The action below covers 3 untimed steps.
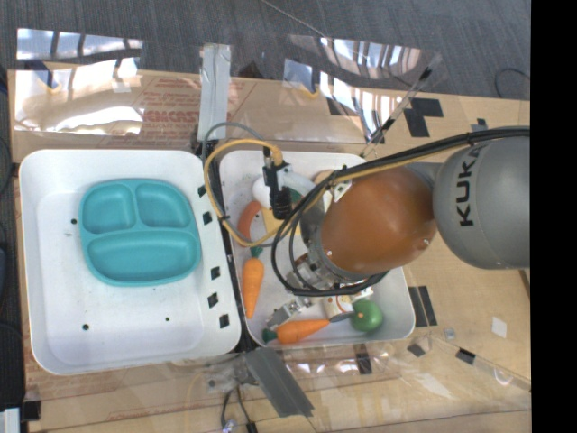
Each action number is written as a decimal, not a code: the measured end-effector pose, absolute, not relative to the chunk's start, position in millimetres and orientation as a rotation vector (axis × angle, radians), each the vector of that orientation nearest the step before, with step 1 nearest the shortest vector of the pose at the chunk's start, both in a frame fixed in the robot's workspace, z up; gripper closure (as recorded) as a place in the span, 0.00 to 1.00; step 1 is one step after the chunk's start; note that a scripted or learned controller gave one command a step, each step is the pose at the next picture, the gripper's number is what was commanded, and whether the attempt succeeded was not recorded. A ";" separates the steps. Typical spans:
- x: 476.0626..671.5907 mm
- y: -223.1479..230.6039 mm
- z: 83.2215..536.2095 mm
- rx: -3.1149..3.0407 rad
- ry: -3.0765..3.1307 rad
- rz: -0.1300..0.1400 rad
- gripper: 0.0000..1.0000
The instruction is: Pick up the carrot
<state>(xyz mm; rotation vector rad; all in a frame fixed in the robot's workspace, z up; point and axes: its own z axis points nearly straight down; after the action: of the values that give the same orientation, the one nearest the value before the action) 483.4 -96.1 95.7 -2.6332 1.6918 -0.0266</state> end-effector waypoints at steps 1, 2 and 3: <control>514.8 -90.9 91.3 -2.782 1.454 0.003 0.00; 484.8 -89.0 96.9 -2.896 1.183 -0.034 0.00; 500.8 -88.3 91.0 -2.986 0.965 0.002 0.00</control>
<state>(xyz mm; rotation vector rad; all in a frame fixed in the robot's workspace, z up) 500.8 -88.3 91.0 -2.9861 0.9653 0.0024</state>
